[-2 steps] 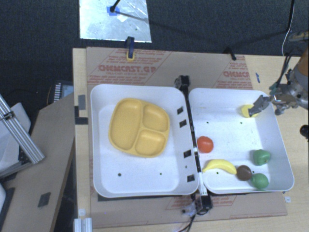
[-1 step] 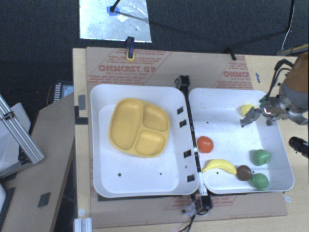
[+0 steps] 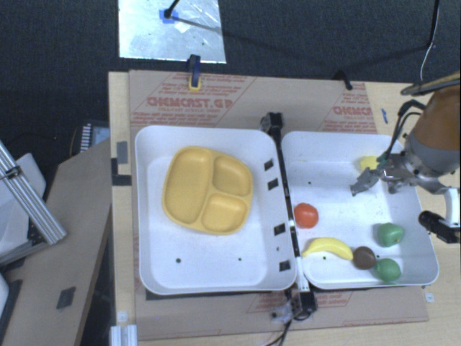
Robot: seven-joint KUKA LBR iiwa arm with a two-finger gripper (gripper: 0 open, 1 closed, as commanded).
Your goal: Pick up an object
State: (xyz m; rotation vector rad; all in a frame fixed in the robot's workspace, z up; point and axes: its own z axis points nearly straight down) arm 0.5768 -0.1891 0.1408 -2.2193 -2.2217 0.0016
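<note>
The pincer (image 3: 367, 181) hangs over the right bin (image 3: 331, 157); whether it is apart or together I cannot tell. Just behind it lies a small yellow object (image 3: 369, 163), the nearest candidate. The tomato (image 3: 306, 215) lies left and nearer the camera, well apart.

arm (image 3: 438, 132) cut off at right edge, yellow object (image 3: 369, 163) partly hidden behind claw (image 3: 371, 179)

A divided plate (image 3: 208, 190) lies in the left bin (image 3: 153, 265) — toy foods (near corner) (image 3: 364, 256) fill the right bin (image 3: 328, 161).
</note>
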